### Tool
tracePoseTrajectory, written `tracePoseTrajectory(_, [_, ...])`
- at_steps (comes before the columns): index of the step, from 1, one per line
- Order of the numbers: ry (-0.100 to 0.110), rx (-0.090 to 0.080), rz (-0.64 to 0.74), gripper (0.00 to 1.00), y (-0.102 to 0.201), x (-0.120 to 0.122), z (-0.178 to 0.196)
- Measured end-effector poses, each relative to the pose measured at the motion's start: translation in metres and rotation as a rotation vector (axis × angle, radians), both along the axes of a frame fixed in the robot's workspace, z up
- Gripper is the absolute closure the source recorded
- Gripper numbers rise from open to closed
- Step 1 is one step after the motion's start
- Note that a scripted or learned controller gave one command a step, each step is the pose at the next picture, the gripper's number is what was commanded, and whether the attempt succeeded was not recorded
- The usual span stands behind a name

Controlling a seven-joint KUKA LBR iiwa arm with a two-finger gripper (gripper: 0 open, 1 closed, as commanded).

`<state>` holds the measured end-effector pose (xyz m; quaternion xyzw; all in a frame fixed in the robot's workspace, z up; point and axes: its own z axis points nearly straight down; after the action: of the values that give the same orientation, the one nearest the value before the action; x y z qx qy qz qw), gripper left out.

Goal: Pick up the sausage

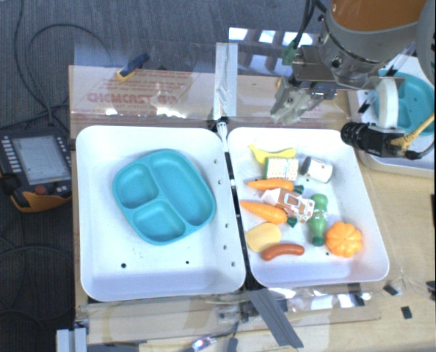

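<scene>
The sausage (282, 251) is a small reddish-brown link lying near the front edge of the right bin (372, 218), just in front of a pale yellow potato-like piece (263, 236). My gripper (291, 108) hangs above the back rim of the right bin, well behind the sausage and high over it. Its fingers (284, 103) point down close together with nothing visible between them.
The right bin also holds two carrots (263, 210), a yellow banana piece (271, 152), small cartons (280, 169), a green bottle-like item (318, 226) and an orange pumpkin (343, 240). A blue divided plate (163, 194) lies in the left bin (100, 262). A black handset (27, 163) sits at the left.
</scene>
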<state>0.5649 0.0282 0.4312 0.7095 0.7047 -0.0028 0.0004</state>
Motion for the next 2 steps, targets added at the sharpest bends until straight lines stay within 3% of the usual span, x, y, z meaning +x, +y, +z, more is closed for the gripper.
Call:
tracePoseTrajectory(1, [0.003, 0.000, -0.114, 1.00, 0.000, -0.048, -0.085])
tracePoseTrajectory(2, [0.004, 0.003, 0.101, 1.00, 0.018, -0.026, -0.112])
